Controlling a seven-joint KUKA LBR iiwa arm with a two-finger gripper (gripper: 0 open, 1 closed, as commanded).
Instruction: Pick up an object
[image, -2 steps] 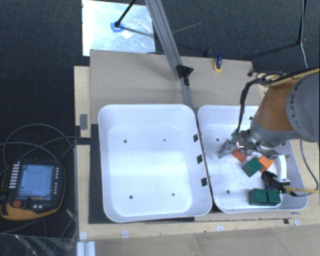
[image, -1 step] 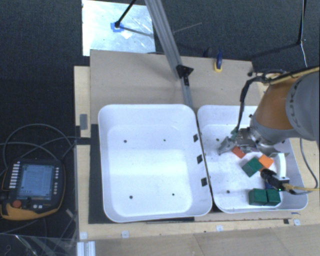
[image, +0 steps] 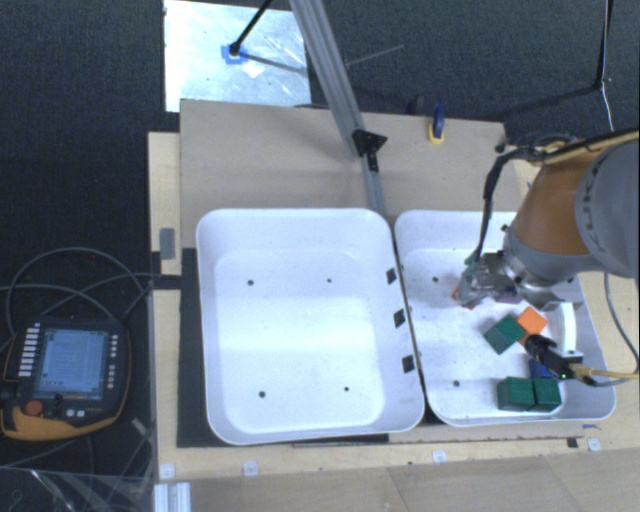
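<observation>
Camera view, claw (image: 473, 288) low in right bin (image: 432, 390), grip state unclear, orange-red object (image: 458, 293) beside.

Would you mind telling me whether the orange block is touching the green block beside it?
Touching: the camera view shows the orange block pressed against the tilted green block, no gap between.

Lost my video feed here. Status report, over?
Gripper low in right bin, fingers unreadable. Green block, orange block and dark green block lie loose nearby. Nothing seen held.
</observation>
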